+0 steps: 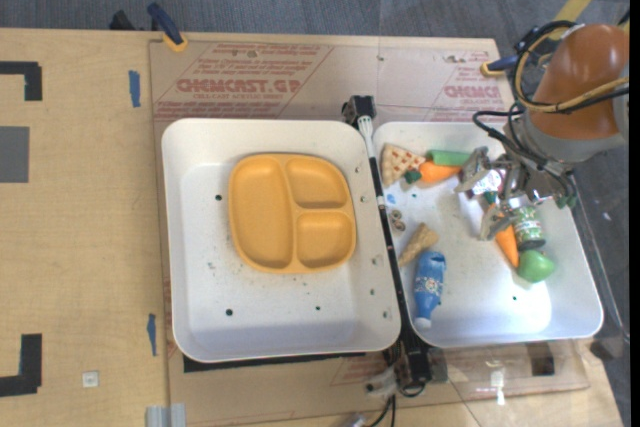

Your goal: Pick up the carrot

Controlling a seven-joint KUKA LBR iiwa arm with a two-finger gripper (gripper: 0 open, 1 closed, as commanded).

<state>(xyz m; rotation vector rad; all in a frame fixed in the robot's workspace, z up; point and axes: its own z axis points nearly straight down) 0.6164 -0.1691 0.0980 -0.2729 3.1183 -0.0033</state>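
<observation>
**Gripper low over the right bin, toys crowded beneath it**

The gripper (505,190) hangs over the right bin (570,315), near its far right side, and its metal parts blur into the clutter under it; whether it is apart or closed cannot be told from this slanted view. The grey wrist with its orange band (585,80) covers the bin's far right corner, and cables loop across it.

There are two orange carrot-like pieces. One carrot (437,172), with a green top (447,156) beside it, lies near the bin's far edge, just right of the waffle piece (402,162); its long axis runs roughly left to right, green end toward the far side. A second orange piece (508,243) lies right under the gripper, slanting down toward a green toy (536,265), partly covered by a small green-labelled item (528,230), so its full shape is hard to read.

A blue bottle (428,287) lies near the bin's left wall, with a cone-shaped tan piece (417,241) above it. The left bin (190,295) holds a yellow divided plate (293,212).
</observation>
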